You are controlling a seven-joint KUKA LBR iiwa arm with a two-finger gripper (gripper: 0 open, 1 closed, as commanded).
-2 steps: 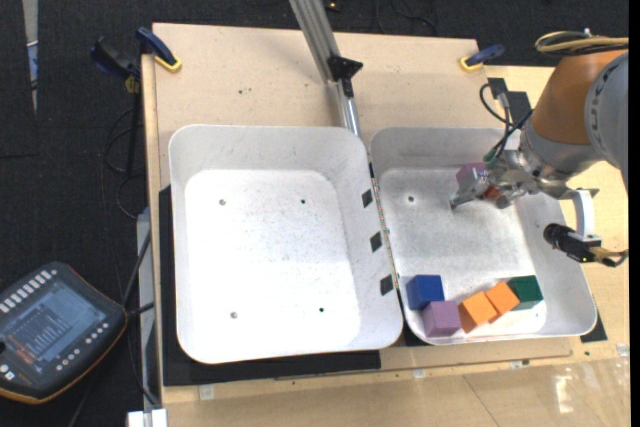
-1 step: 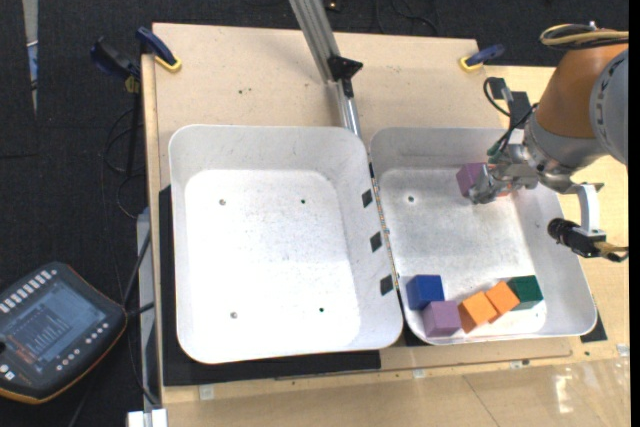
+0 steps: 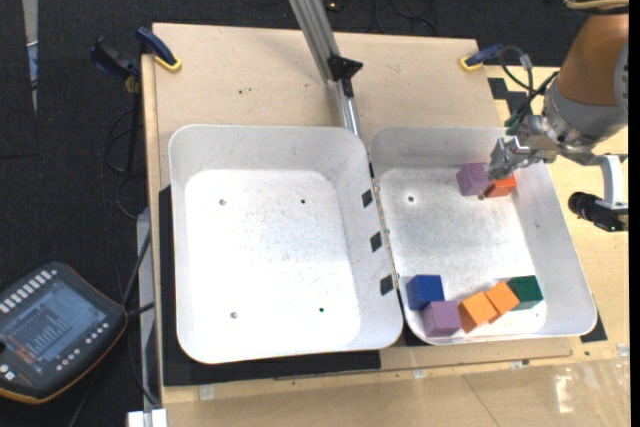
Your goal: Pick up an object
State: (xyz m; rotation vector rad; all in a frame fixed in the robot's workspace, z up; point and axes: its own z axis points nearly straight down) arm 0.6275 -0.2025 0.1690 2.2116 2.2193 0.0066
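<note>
The right white bin (image 3: 455,140) holds several small blocks. A purple block (image 3: 471,179) and an orange-red block (image 3: 502,183) lie side by side near the bin's far right corner. My gripper (image 3: 507,162) hangs directly over the orange-red block, its tips down at the block's top edge, just right of the purple one. Along the near edge sit a blue block (image 3: 425,290), another purple block (image 3: 442,317), an orange block (image 3: 479,307) and a green block (image 3: 524,292).
The left white bin (image 3: 200,155) lies beside the right one. A slanted metal rod (image 3: 305,0) runs down to the seam between the bins. A teach pendant (image 3: 50,325) rests at the bottom left, off the bench. Clamps (image 3: 160,50) hold the board's far corners.
</note>
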